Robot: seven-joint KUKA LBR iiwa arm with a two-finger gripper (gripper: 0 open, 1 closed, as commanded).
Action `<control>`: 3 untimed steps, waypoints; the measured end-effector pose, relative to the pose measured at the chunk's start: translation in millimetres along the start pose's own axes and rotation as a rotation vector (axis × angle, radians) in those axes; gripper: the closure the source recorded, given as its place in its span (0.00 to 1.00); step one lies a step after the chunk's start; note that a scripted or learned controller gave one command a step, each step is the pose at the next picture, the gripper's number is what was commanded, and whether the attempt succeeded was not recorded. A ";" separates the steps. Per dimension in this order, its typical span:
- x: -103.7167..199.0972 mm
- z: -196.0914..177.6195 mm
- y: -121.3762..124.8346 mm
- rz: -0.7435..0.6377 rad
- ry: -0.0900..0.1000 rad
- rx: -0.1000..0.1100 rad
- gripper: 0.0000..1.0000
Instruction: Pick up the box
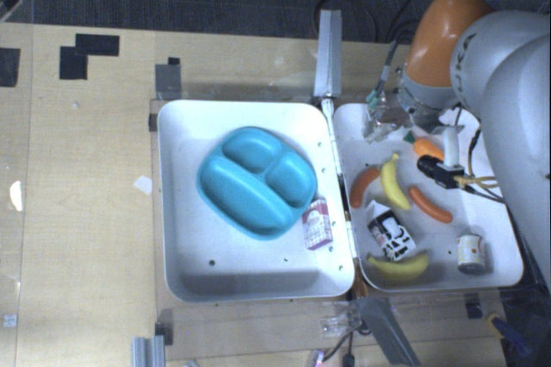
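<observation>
Box (318,224) lies in left bin (185,270), near right wall, touching blue divided plate (256,181). Gripper (385,117) hovers over right bin's (504,266) far end, well apart from box.

Bulky grey arm (516,98) with a rounded orange band (439,34) above the wrist

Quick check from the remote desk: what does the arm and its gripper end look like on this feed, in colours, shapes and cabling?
The arm is bulky, rounded and smooth light grey, with a glossy orange band bulging above the wrist. Below that sits a darker grey wrist collar, then the gripper, a small metallic assembly with a greenish spot on it; its details are too small to make out. Thin dark cables run along the wrist.
</observation>
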State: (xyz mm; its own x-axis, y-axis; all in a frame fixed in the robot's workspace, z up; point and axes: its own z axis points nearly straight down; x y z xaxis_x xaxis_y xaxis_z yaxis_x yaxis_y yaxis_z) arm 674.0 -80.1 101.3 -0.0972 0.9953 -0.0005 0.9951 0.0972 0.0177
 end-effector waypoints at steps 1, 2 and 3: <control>-24.1 -40.8 -5.2 0.333 -0.002 0.011 1.00; -5.9 -58.7 -3.3 0.515 -0.003 0.012 1.00; -8.8 -57.8 -3.9 0.823 -0.006 0.013 1.00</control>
State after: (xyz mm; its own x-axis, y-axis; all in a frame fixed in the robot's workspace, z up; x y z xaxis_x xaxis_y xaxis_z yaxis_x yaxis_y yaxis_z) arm 670.0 -89.3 159.0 0.6633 0.7484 0.0028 0.7484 -0.6633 0.0032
